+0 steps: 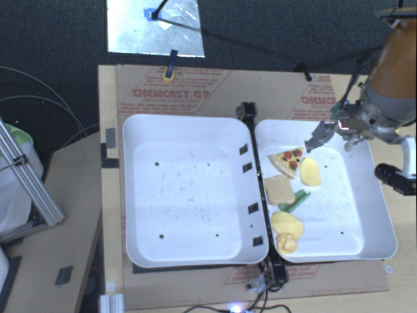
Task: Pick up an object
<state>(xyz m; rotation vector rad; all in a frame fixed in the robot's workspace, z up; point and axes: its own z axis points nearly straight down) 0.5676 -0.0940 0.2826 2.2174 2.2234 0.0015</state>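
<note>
From above, two shallow white bins are sitting side by side on a cardboard-covered bench. The left bin [189, 188] is lying bare-floored. The right bin [352, 220] is holding a small cluster of toy foods along its left side, close to the black divider clips between the bins.

Farthest in that cluster, a pizza slice [287, 162] is lying flat with its point aimed toward the near left. Just to its right, touching or nearly touching it, a pale yellow oval piece [311, 173] is resting. Nearer, a tan bread slice [279, 190] is lying flat, and a green stick [298, 201] is poking out from its right edge at a slant. Nearest of all, a lumpy yellow piece [287, 227] is sitting at the bin's near left corner.

The arm is reaching in from the right, its orange band showing at the far right. The gripper [323, 135] is hanging over the far part of the right bin, just beyond and to the right of the pizza slice, its dark fingers pointing down-left. Whether they are spread or closed cannot be told from here; nothing is visibly sitting between them.
</note>
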